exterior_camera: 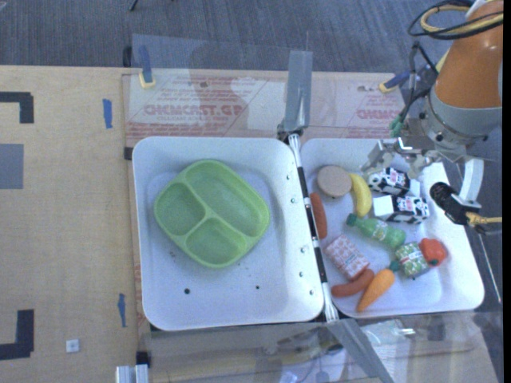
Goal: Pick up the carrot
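Observation:
The carrot (377, 288) is small and orange. It lies tilted near the front edge of the right bin (463, 294), beside a red sausage (351, 284). My gripper (397, 159) hangs over the far side of that bin, well behind the carrot, above black-and-white patterned cartons (391, 180). Its fingers look spread, with nothing held between them.
The right bin also holds a banana (361, 194), a round brown disc (334, 181), a green bottle (375, 230), a pink packet (346, 255), a second sausage (319, 214) and a red and green vegetable (421, 255). A green divided plate (211, 211) sits in the left bin (152, 294).

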Controlling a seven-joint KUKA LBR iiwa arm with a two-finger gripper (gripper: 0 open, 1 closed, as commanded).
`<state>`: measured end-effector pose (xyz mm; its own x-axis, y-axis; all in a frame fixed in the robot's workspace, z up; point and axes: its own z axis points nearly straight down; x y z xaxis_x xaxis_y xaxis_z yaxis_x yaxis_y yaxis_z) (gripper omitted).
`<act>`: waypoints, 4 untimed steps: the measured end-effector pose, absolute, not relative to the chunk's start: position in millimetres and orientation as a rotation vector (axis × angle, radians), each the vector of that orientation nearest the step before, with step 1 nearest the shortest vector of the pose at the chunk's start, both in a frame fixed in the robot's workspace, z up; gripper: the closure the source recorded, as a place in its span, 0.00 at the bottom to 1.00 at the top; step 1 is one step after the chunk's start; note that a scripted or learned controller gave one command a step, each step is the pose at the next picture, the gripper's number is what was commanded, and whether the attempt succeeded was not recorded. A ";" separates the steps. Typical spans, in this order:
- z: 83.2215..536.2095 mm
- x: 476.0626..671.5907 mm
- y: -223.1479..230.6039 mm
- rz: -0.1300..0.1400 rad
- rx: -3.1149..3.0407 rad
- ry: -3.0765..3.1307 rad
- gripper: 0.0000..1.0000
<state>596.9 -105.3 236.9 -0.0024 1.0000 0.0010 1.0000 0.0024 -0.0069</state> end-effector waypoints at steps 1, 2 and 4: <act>209.2 523.9 -90.5 0.006 -2.127 -2.304 0.00; 96.3 486.0 -146.4 -0.008 -1.841 -2.553 0.00; 103.4 484.9 -146.0 -0.007 -1.839 -2.547 0.00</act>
